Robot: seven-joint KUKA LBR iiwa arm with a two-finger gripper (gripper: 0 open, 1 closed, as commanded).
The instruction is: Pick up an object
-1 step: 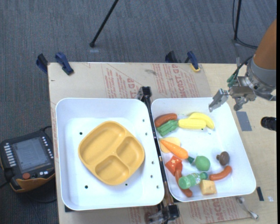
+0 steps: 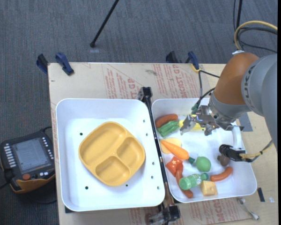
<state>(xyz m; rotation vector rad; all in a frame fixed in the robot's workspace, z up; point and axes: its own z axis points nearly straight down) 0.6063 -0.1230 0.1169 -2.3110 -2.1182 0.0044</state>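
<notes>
My gripper (image 2: 198, 122) hangs over the upper part of the right bin (image 2: 246, 184), just right of a red sausage (image 2: 166, 120) and a green vegetable (image 2: 168, 129). A small yellow piece (image 2: 181, 123) lies right at its left side. Nothing is visibly held. Lower in the bin lie a carrot (image 2: 174, 149), a red pepper (image 2: 174, 165), a green ball (image 2: 203, 163), a green bottle (image 2: 192, 181), a cheese cube (image 2: 208, 187) and a second sausage (image 2: 221, 174).
The left bin (image 2: 68, 121) holds a yellow divided plate (image 2: 112, 151). A black divider (image 2: 152, 125) runs between the bins. A cable connector (image 2: 227, 151) dangles over the right bin's right half. A teach pendant (image 2: 25, 161) sits off the bench at left.
</notes>
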